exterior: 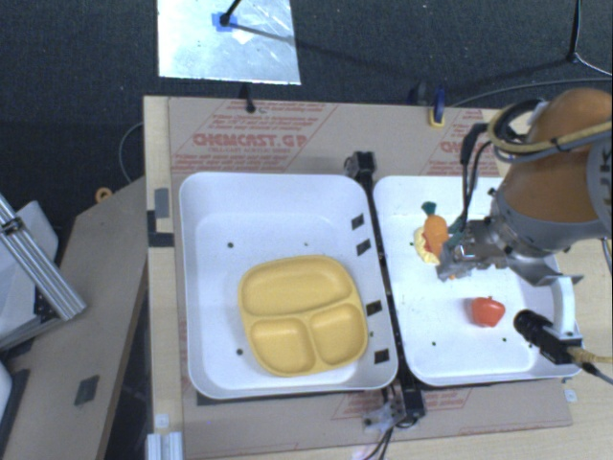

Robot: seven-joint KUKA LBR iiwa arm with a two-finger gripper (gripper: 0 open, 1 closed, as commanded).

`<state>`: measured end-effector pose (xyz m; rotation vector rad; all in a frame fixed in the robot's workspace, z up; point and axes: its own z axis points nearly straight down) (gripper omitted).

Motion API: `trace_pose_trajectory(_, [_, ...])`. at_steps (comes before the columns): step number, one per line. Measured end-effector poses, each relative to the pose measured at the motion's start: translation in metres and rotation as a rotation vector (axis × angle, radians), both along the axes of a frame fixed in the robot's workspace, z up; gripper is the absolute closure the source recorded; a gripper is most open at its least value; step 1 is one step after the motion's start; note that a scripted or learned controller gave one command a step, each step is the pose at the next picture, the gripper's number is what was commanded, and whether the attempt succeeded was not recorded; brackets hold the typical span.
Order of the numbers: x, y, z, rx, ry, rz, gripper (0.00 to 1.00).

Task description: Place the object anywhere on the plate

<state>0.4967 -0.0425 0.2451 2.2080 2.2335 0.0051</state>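
My gripper (pixel 450 262) hangs over the right white bin (pixel 421 353) beside the small orange plastic carrot (pixel 435 230) — whether it is parted or closed I cannot tell. The carrot looks light, stiff and slick; I'd pinch its thick middle. The yellow three-compartment plate (pixel 302 311) lies in the left bin — well apart.

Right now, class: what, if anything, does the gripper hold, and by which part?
It cannot be told. The gripper is beside the toy carrot, not visibly clasping it.

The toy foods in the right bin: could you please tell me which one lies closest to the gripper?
The orange toy carrot with the green top, right beside the gripper. The red toy pepper lies apart, farther toward the right bin's near edge.
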Motion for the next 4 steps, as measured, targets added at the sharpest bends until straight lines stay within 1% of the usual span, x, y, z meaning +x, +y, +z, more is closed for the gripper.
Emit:
trace_pose_trajectory(1, [0.007,0.046,-0.013,0.000,0.003,-0.002,1.00])
trace_pose_trajectory(2, [0.019,0.098,-0.005,0.001,0.000,-0.001,1.00])
trace_pose_trajectory(3, [0.024,0.145,-0.009,0.000,0.001,-0.001,1.00])
trace_pose_trajectory(4, [0.044,0.182,-0.012,0.000,0.001,-0.003,1.00])
